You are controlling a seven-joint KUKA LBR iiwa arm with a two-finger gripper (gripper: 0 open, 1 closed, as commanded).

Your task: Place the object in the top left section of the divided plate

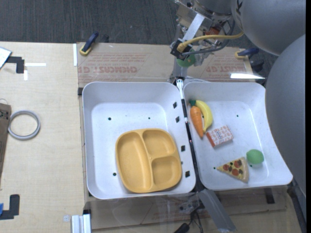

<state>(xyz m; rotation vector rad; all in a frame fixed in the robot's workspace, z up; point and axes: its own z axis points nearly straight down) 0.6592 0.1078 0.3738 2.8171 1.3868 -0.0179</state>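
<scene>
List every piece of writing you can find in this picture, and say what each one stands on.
"CHEMICALS GP", roughly: red print, upside down, on the cardboard sheet behind the left bin; only partly legible.
Red print on the cardboard behind the right bin: too blurred to read.
Small red-and-white box in the right bin: any printing is too small to read.

We see an evenly and brightly lit scene with light falling from above. Shadows are soft and short: a faint one rims the yellow plate (148, 160) inside the left bin (97, 130). The white bins show mild glare but keep detail. Focus is fairly sharp throughout; the big grey arm (286, 57) at right looks slightly soft.
</scene>
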